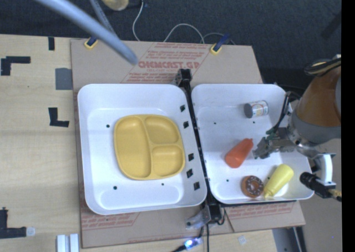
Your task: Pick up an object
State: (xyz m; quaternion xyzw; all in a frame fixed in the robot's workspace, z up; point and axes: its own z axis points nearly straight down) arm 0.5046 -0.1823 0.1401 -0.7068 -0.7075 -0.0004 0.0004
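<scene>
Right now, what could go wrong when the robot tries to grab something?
The gripper sits right beside the orange carrot, so it might nudge it away instead of catching it. The yellow corn and the donut lie touching near the right bin's front wall, so reaching for one could bump the other.

Two white bins (89, 134), one yellow tray (148, 146), four small items (239, 152)
</scene>
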